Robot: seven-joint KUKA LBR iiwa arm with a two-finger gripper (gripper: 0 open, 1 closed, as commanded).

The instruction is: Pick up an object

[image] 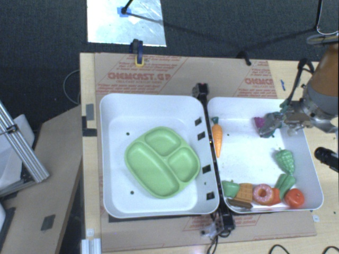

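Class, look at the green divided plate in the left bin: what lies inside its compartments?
The green plate shows three bare compartments with nothing in them. What is under the plate is covered; it rests on the left bin.

The surface (175, 70) is a pale board printed with red lettering, set over dark carpet. Directly on it sit two shallow white bins, touching along a black seam down the middle: the left bin (114, 115) and the right bin (312, 187). A blue and yellow clamp (138, 52) grips the board's far edge
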